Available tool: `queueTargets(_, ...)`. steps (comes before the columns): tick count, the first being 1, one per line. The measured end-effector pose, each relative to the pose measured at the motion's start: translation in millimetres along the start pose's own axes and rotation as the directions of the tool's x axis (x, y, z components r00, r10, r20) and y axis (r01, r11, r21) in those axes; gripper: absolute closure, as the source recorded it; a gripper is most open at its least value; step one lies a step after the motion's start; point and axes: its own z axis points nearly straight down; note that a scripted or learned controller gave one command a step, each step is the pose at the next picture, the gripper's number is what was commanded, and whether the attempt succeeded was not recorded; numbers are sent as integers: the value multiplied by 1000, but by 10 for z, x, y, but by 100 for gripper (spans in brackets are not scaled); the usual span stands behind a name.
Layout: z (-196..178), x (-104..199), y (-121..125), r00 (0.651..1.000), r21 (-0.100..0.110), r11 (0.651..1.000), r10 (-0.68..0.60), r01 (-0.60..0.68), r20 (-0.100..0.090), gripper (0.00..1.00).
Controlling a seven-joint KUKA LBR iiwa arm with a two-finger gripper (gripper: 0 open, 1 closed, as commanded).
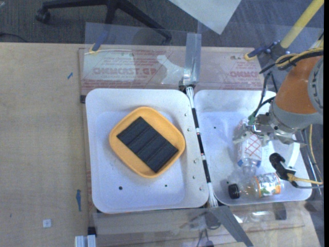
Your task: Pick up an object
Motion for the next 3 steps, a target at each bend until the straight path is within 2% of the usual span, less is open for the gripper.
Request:
queueTargets(1,202,511,-253,999,-21,998,-54,54,4,0)
queueTargets(2,85,492,-234,999,-28,998,-50,50,4,100)
queueTargets(3,-713,783,-2,991,3,991,-135,135,-1,100)
